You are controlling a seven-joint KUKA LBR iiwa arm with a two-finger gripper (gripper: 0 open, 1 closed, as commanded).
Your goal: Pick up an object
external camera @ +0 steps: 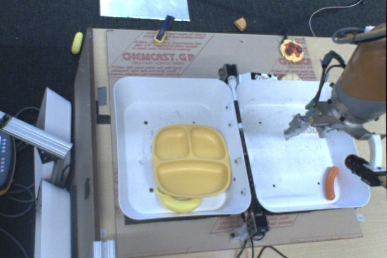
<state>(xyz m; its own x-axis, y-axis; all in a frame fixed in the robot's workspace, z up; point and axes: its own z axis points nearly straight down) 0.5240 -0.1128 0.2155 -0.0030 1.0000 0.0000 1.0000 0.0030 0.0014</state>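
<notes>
Hovering over the right bin (266,193), my gripper (294,127): finger state, cannot tell. Sausage (330,183) at five o'clock. Left bin (130,148): yellow plate (191,160), banana (179,203).

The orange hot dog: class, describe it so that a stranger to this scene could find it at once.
Start at the right-hand white bin, the one the gripper hangs over. Go to its near right corner, where the hot dog lies alone. It is small, orange and sausage-shaped, unlike the yellow banana and yellow divided plate in the left bin.

An orange hot dog (330,183) lies lengthwise near the right bin's (284,205) front right corner.
</notes>
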